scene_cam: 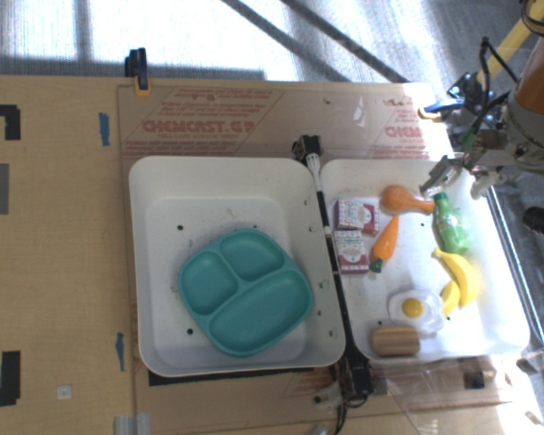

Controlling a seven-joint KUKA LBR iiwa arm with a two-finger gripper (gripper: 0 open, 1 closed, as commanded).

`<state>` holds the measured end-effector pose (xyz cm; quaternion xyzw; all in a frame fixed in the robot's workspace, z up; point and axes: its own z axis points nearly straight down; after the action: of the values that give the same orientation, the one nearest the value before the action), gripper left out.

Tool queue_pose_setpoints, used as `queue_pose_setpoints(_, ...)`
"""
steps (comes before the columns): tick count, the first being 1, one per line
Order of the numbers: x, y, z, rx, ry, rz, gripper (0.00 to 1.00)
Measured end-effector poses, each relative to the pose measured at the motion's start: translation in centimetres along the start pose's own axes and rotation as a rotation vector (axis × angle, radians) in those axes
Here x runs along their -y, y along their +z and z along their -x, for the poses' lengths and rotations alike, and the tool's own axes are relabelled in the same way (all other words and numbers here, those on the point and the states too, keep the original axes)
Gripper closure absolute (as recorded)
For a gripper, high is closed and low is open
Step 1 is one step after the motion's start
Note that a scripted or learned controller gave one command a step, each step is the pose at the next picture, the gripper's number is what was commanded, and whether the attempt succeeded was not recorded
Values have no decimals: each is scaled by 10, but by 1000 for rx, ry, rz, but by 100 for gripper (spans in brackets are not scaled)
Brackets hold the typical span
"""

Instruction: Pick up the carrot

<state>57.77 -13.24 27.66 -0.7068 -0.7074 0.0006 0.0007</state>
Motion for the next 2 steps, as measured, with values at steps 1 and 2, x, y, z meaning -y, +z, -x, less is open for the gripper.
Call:
queue_pose_setpoints(1,-8,163,-35,-4,214,-18,0)
queue_pose_setpoints(2,-14,145,-33,-1,215,0,100)
